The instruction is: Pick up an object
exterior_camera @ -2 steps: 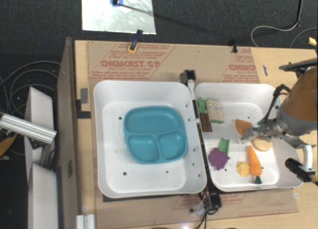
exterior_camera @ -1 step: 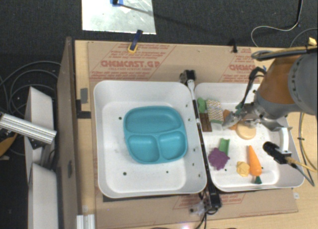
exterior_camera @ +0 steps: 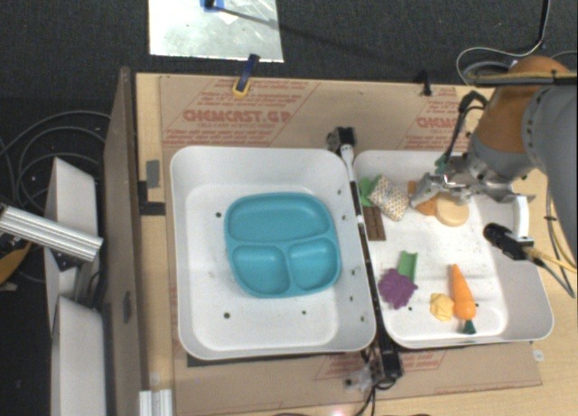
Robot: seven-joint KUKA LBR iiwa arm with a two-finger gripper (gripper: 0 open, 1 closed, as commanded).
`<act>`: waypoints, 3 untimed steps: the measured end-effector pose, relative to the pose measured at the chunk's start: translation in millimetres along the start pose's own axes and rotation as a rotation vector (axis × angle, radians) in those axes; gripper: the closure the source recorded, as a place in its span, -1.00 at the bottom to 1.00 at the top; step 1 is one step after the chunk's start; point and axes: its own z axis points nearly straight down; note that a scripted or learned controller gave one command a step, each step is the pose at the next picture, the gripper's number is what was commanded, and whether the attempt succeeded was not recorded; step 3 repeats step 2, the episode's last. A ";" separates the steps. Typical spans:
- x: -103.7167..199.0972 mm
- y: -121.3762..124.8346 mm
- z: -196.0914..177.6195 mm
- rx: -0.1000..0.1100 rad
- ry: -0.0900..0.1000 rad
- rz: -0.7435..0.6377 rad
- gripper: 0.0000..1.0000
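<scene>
Two bins: I saw the left bin [exterior_camera: 194, 252] and the right bin [exterior_camera: 533, 315], both shallow white plastic with rounded corners, side by side on the cardboard-covered bench [exterior_camera: 271, 112].
Left bin contents: a smooth teal divided plate [exterior_camera: 282, 243] with three compartments sat near the middle, with bare white floor all around it.
Gripper: the gripper [exterior_camera: 441, 190] was low over the far part of the right bin, just beside a pale round cookie-shaped piece [exterior_camera: 452, 213]; I could not tell how its jaws stood.
Arm: the grey arm [exterior_camera: 533, 130] came in from the right, crossing the bin's far right corner.
Right bin, far side: a speckled tan wedge [exterior_camera: 389, 198] and a small green piece [exterior_camera: 367, 190] lay near the dividing edge.
Right bin, near side: a knobbly purple grape bunch [exterior_camera: 396, 288] touched a green block [exterior_camera: 407, 265]; a tapered orange carrot [exterior_camera: 461, 292] lay just beside a lumpy yellow piece [exterior_camera: 441, 307].
Open room: I saw bare floor between the cookie-shaped piece and the carrot.
</scene>
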 end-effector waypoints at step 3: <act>46.2 14.4 -0.8 -0.003 -0.001 -0.001 -1.00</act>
